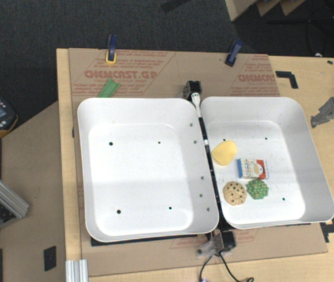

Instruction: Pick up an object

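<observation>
Several small objects lie in the right bin [296, 113]. A yellow rounded piece [224, 152] sits near the bin's left wall. To its right and nearer the front lies a small white, blue and red carton [252, 168]. A brown cookie [234, 192] and a green broccoli-like piece [257, 189] rest side by side just in front of the carton. My gripper [328, 111] shows as a grey shape at the right edge, outside the right bin's far right corner and well away from all the objects.
The left bin [96, 157] stands beside the right one, a black divider [205, 145] between them. Both sit on a brown board [155, 69] held by blue clamps [112, 49]. A green strip [108, 88] lies behind the left bin.
</observation>
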Controlling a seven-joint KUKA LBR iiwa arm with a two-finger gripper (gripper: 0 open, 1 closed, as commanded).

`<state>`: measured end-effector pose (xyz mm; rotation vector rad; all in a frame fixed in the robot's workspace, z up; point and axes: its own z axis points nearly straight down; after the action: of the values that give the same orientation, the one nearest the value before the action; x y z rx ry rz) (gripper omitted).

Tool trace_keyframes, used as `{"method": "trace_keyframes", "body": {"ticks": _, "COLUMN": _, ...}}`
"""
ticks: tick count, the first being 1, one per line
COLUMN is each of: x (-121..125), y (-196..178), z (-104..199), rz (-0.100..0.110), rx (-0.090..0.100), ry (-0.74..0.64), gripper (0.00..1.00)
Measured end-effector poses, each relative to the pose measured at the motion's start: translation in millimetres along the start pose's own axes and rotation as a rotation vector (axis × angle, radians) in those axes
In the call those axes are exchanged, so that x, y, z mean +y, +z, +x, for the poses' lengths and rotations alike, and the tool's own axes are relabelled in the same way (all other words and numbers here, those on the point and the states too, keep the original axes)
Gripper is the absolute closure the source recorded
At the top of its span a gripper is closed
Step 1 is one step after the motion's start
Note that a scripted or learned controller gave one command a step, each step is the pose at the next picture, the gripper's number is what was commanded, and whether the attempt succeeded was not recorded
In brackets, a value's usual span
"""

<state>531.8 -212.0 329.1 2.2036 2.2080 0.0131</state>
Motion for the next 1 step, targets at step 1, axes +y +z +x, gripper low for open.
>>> {"method": "trace_keyframes", "body": {"ticks": 1, "x": -45.2, "y": -200.7, "z": 11.6, "rz": -0.001, "rx": 0.002, "ry": 0.0, "gripper": 0.0}}
